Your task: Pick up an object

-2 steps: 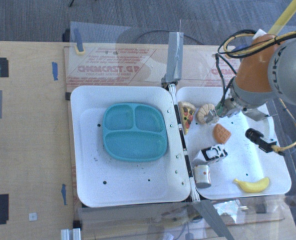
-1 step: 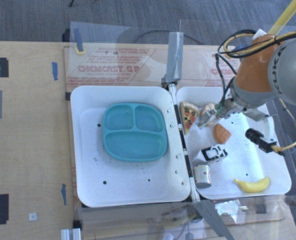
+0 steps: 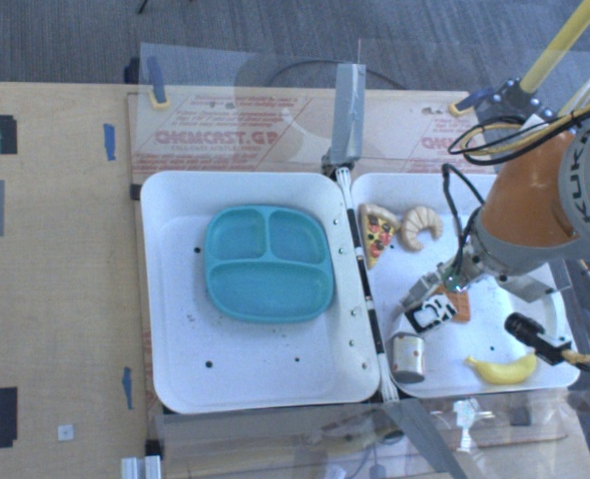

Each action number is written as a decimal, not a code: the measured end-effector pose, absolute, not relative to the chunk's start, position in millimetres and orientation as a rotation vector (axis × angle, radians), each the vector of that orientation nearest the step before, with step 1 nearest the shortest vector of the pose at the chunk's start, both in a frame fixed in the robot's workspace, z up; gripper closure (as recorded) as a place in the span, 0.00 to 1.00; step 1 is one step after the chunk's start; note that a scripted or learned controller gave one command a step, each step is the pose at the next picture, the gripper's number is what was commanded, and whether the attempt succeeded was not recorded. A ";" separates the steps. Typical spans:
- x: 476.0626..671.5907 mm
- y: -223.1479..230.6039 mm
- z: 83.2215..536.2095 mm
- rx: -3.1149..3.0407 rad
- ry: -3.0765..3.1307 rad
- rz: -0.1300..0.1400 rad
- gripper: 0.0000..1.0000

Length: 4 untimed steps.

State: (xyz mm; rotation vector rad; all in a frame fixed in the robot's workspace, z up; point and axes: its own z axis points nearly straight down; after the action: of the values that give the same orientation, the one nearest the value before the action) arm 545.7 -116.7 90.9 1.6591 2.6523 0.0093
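Left bin [image 3: 175, 367] holding teal tray [image 3: 270, 264], right bin [image 3: 494, 377] with croissant [image 3: 420, 226], banana [image 3: 502, 369], hand [image 3: 436, 302] state unclear

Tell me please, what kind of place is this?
Probably a robotics lab bench for pick-up trials: two shallow white bins side by side, toy food such as a banana and croissant, and a KUKA arm reaching in.

divided plate [image 3: 270, 265] in left bin [image 3: 175, 367]; croissant [image 3: 421, 225], banana [image 3: 504, 369] in right bin [image 3: 494, 382]
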 end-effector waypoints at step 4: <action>643.6 -128.5 102.0 1.657 2.645 0.006 1.00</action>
State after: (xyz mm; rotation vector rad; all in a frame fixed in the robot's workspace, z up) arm 643.6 -128.5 102.0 1.6570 2.6449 0.0059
